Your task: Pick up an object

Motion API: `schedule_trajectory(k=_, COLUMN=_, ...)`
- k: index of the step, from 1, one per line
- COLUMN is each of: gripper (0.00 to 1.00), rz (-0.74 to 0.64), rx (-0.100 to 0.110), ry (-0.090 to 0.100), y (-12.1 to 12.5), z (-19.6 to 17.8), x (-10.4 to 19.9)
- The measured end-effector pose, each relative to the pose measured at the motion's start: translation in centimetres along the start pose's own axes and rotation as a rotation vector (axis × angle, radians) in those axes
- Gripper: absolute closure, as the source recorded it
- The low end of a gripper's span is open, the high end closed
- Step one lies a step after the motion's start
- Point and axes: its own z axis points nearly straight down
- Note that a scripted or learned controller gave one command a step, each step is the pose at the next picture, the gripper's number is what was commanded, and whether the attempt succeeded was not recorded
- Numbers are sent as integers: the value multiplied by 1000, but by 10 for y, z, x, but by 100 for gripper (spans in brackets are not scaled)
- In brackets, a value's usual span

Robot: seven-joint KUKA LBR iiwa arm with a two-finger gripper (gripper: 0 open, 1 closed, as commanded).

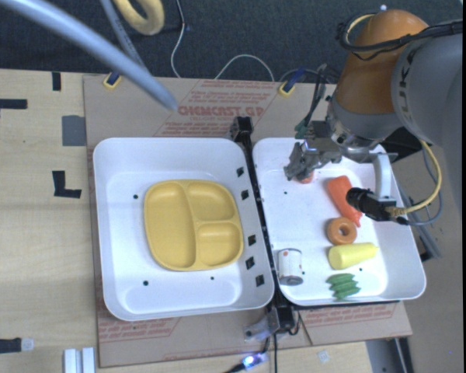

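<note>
1. Camera view: my pincer (303, 167) hung low over the right bin (400, 286), at its upper left part; I couldn't tell its state.
2. A small reddish bit sat just at the pincer tip, unclear what.
3. Right bin held an orange carrot (340, 194), a donut-like ring (342, 230), a yellow cone piece (352, 255), a green item (343, 286) and a small white can (289, 266).
4. Left bin (116, 208) held a yellow divided plate (193, 224).
5. Both bins sat side by side on the desk (23, 208).
</note>
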Motion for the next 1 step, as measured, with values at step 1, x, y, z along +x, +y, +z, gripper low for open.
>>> schedule_trajectory(k=1, gripper=100, rz=-1, rx=0, ry=0, y=12, z=-5, x=53)
